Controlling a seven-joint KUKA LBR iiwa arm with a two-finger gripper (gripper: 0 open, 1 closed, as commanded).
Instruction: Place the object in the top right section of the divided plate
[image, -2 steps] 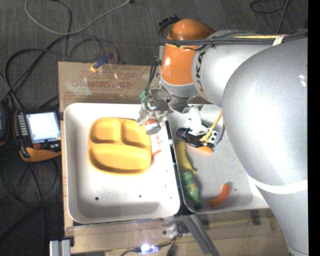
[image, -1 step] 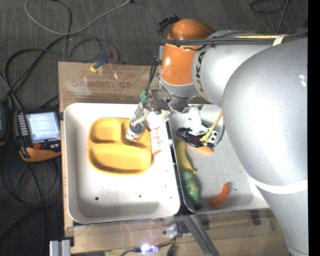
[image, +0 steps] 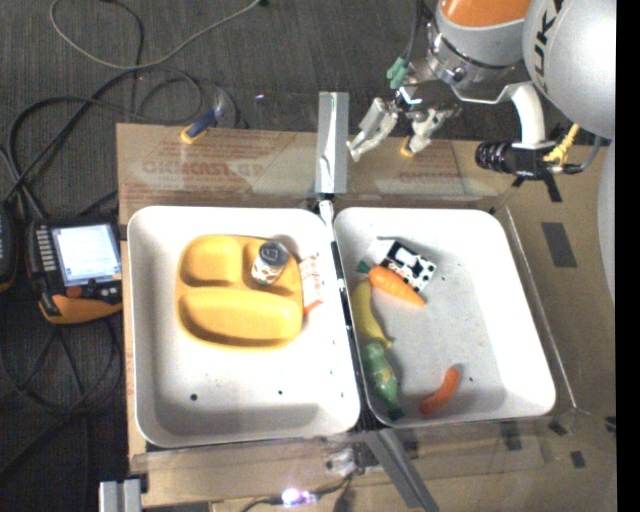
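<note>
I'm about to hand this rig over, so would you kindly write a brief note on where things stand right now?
Gripper: open, holding nothing, raised beyond the far edge of the bins, above the divider.
Divided plate: yellow, in the left bin.
Small can: sitting in the plate's top right section, so the placement looks done.
Right bin: carrot, black-and-white item, banana, green item and a small orange piece.
Left: probably only confirming the can sits fully inside its section.
</note>
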